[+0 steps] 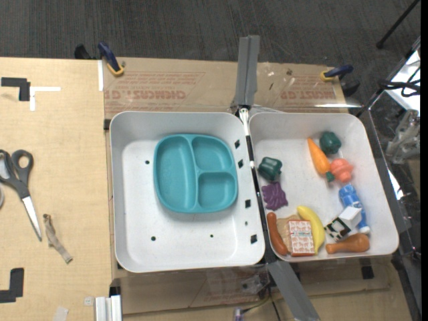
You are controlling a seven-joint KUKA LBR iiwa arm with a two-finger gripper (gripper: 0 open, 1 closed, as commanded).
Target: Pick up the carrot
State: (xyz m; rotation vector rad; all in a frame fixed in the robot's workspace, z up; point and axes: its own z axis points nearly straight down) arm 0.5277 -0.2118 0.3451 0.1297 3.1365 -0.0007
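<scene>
The carrot (317,156) lies in the right bin (374,179), near its far right corner. It is a short orange taper with a dark green leafy top (330,141) pointing to the back right. Its tip points toward the bin's middle. A round orange-pink fruit (341,170) touches it on its near side. Nothing covers the carrot.
The right bin also holds a green pepper (270,169), purple grapes (274,196), a sausage (275,233), a cracker box (300,237), a banana (311,225), a blue bottle (349,197), a small carton (341,225) and an orange-brown tapered piece (348,245). A teal divided plate (197,174) sits in the left bin (127,199). Scissors (21,186) lie at the far left.
</scene>
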